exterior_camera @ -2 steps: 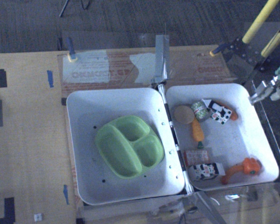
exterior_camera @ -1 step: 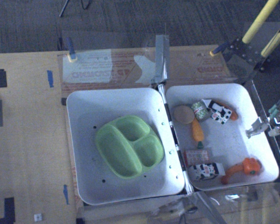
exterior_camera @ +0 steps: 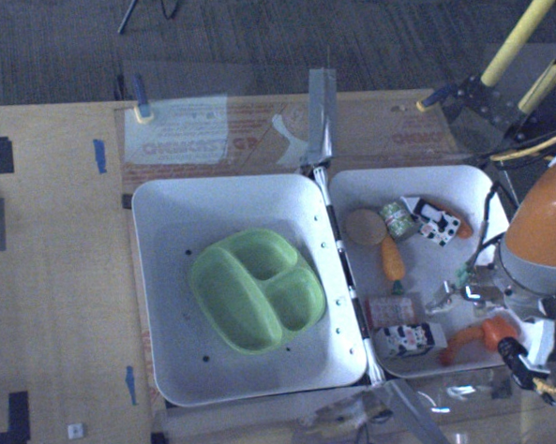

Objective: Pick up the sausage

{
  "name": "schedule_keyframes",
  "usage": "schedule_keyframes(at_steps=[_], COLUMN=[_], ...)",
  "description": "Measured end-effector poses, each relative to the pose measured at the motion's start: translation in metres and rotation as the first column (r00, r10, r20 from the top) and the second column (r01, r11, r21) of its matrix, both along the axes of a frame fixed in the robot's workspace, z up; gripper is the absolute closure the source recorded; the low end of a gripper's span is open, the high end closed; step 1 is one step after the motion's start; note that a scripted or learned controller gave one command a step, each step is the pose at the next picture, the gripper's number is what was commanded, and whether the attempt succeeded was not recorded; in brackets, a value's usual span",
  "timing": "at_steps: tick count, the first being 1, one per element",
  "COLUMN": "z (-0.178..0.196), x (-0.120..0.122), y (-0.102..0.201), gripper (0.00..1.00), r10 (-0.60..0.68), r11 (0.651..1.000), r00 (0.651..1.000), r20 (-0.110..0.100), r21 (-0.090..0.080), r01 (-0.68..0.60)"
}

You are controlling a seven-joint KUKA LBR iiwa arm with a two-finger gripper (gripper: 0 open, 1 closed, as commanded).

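In the camera view, the arm [exterior_camera: 542, 238] reached in at the right edge of the frame, its tool [exterior_camera: 466, 294] low over the right bin [exterior_camera: 351, 188]; whether it was apart or together could not be told. The sausage [exterior_camera: 473, 338], orange-red, lay at the bin's lower right, beside a small carton [exterior_camera: 405, 340]. A green divided plate [exterior_camera: 256, 289] sat in the left bin [exterior_camera: 155, 214] on the counter [exterior_camera: 58, 305]
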State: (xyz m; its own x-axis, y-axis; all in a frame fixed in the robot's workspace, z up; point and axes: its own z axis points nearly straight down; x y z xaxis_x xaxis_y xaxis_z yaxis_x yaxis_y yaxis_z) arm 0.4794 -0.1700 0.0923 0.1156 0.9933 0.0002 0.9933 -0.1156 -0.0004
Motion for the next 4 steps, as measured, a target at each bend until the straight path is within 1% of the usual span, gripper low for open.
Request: schedule_keyframes(at_steps=[1, 2, 3, 4], z=[-0.006, -0.006, -0.006, 0.004], x=[0.001, 0.002, 0.002, 0.003], y=[-0.042, 0.021, -0.048, -0.049], gripper=[0.00, 0.00, 0.00, 1.00], r10=[0.116, 0.285, 0.273, 0.272], r11=[0.993, 0.959, 0.962, 0.962], r00=[0.993, 0.959, 0.962, 0.962], r20=[0.004, 0.006, 0.005, 0.009], r21=[-0.001, -0.003, -0.003, -0.005], r01=[-0.116, -0.285, -0.273, -0.272])
